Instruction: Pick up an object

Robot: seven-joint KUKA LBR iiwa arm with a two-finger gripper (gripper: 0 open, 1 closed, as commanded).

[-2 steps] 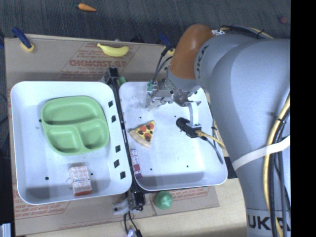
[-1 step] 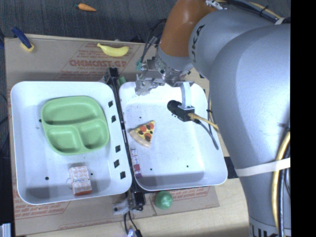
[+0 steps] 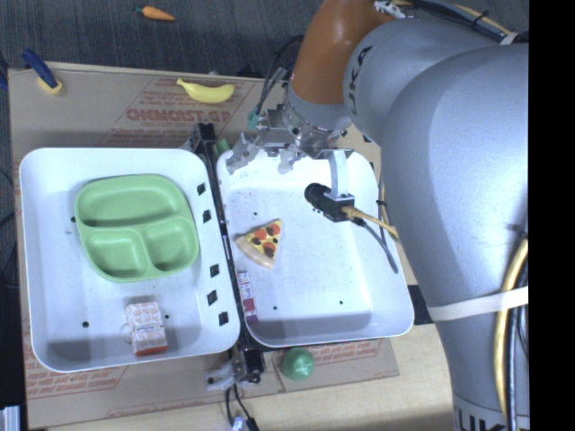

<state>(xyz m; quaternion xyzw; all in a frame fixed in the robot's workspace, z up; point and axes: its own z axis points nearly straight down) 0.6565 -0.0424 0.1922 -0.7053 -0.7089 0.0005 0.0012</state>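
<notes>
Pizza slice (image 3: 260,243) lies flat, tip toward the bin's (image 3: 359,317) near-left corner.

One fixed camera looks down at a slant on both white bins (image 3: 36,241), the arm (image 3: 449,151) entering from the right

arm (image 3: 449,151): cut off by the right and bottom edges
right bin (image 3: 305,326): far corner was hidden behind the arm
blue thing (image 3: 40,70): too small to tell
</notes>
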